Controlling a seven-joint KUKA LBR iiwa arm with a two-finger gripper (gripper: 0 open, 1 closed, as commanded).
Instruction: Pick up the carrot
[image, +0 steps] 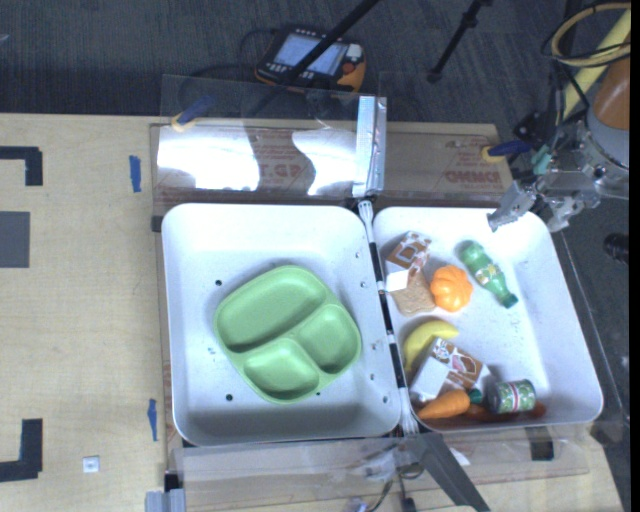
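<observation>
The carrot (445, 404), orange with a green stub end, lies along the front wall of the right bin (570, 330), between a small carton and a can. My gripper (529, 217) hangs over the bin's back right corner, well away from the carrot. Its two fingers are spread, it is open, and nothing is between them.
Around the carrot in the right bin are a white-and-brown carton (448, 368), a green-labelled can (512, 397), a banana (425, 340), an orange fruit (451, 286), a green bottle (487, 270) and two snack packets (408, 255). The left bin holds a green divided plate (288, 332).
</observation>
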